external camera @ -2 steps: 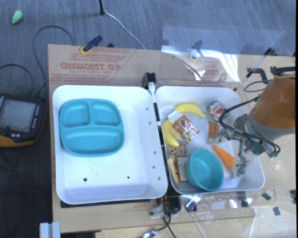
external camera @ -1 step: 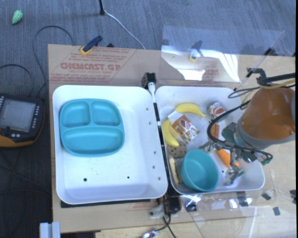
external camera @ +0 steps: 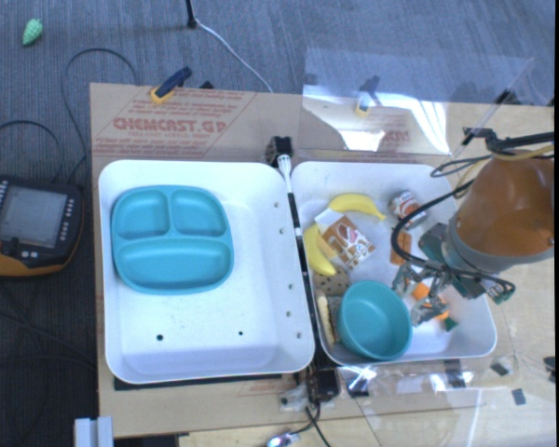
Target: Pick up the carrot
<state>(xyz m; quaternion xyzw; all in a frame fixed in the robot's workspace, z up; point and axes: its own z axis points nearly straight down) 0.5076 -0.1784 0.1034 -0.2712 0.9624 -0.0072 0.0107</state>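
Carrot (external camera: 423, 291) near the right bin's (external camera: 475, 347) front right corner, just beside the teal bowl (external camera: 374, 319), claw (external camera: 421, 298) directly over it, grip state impossible to tell

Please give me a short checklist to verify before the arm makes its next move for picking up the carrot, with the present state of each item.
1. Gripper is over the right bin: ok.
2. Carrot is in that bin, partly hidden by cables: ok.
3. Carrot between the fingers: not ok.
4. Finger opening: cannot tell.
5. Teal bowl is close beside the gripper, collision risk: not ok.
6. Banana lies away from the gripper: ok.
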